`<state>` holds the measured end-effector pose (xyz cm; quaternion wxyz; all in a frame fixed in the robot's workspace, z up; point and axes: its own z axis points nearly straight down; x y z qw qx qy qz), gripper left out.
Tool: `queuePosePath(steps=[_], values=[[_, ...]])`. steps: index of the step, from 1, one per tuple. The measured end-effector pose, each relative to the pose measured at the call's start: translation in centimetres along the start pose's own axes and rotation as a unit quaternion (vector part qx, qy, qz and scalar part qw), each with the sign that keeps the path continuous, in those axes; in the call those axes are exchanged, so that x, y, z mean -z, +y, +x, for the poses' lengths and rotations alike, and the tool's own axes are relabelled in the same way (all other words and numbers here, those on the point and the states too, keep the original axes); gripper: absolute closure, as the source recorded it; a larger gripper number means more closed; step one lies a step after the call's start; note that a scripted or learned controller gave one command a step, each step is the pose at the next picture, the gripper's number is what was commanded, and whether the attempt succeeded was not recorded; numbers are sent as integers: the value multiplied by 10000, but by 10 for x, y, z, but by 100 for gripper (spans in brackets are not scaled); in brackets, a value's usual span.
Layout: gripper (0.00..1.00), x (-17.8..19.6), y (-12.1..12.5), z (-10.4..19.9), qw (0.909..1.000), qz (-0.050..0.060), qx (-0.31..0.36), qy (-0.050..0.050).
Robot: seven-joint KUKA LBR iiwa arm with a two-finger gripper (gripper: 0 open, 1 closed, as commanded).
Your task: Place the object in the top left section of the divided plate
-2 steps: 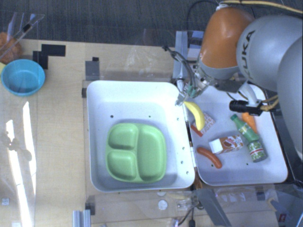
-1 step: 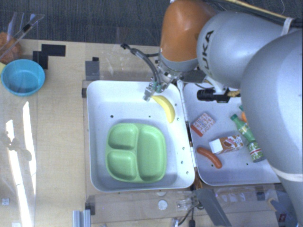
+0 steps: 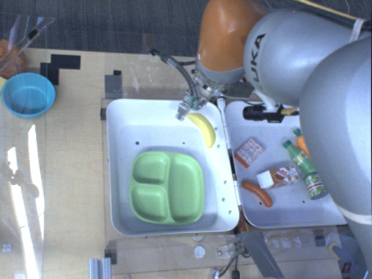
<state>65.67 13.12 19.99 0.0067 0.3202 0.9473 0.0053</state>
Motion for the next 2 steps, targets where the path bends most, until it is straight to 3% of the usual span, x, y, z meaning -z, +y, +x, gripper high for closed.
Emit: queuePosePath(steps=[1, 2], values=[[100, -109, 54, 98, 9963, 24, 862, 28], [0, -108, 55, 97, 9963, 6, 860, 19]])
